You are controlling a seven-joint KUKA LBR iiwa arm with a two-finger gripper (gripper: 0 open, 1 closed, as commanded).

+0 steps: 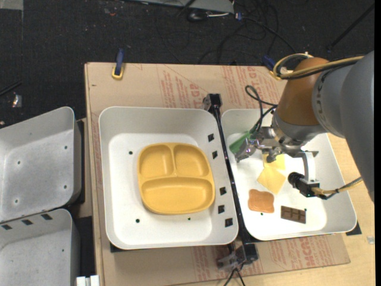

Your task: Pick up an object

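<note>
We see the gripper [257, 146] above the right white bin [339, 219], near a yellow cheese-like slice [271, 177]; we cannot tell its state.

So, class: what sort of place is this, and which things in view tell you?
Probably a robotics lab test bench, not a kitchen: a grey robot arm reaches over two white bins, which hold a yellow divided plate and toy food pieces, with loose cables on the floor.

The arm [333, 94] is running off the right edge, hiding the gripper's fingers and part of the right bin [339, 219]
</note>
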